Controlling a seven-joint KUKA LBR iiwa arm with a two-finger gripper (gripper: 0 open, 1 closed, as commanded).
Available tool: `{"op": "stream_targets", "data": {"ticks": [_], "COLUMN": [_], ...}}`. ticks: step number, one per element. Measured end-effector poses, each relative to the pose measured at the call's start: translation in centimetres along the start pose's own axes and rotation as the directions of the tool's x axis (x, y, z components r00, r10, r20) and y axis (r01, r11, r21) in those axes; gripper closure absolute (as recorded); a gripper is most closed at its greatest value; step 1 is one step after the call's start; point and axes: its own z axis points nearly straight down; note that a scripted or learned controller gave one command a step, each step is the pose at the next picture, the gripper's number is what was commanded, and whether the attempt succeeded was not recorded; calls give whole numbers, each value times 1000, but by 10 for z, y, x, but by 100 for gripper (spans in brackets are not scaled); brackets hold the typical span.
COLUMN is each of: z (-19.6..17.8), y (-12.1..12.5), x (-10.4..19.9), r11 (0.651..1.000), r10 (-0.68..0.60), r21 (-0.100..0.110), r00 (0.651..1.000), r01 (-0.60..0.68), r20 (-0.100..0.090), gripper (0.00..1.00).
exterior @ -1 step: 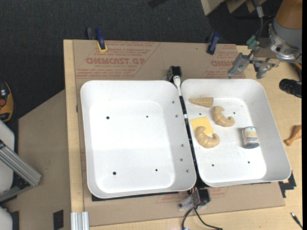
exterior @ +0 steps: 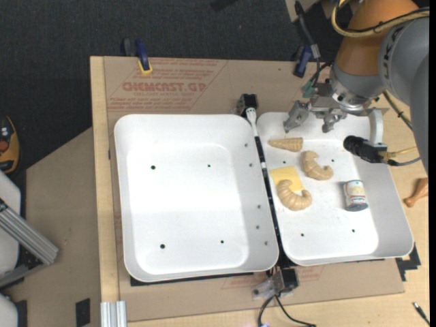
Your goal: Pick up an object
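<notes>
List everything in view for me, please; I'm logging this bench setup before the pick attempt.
bins: 2, white, side by side on the board
cone: 1, tan, right bin, far left part
croissants: 2, tan, right bin; one mid, one nearer the left wall
cheese: 1, yellow, right bin, partly under the nearer croissant
can: 1, grey with label, right bin, right side
board: 1, brown with red print, under the bins
clamps: 2, blue, far edge of the board
arm: 1, grey and orange, from the right
gripper: 1, grey, open, above the right bin's far edge
</notes>
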Motion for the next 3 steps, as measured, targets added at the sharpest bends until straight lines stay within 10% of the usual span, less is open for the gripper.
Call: {"op": "stream_targets", "data": {"ticks": [2, 3], "z": [76, 60], "y": [3, 5], "x": [0, 1], "r11": [1000, 1000], "r10": [3, 3], "r21": [-10, -16], "r00": [1000, 1000], "r01": [-3, -3], "r20": [3, 1], "gripper": [0, 100]}}
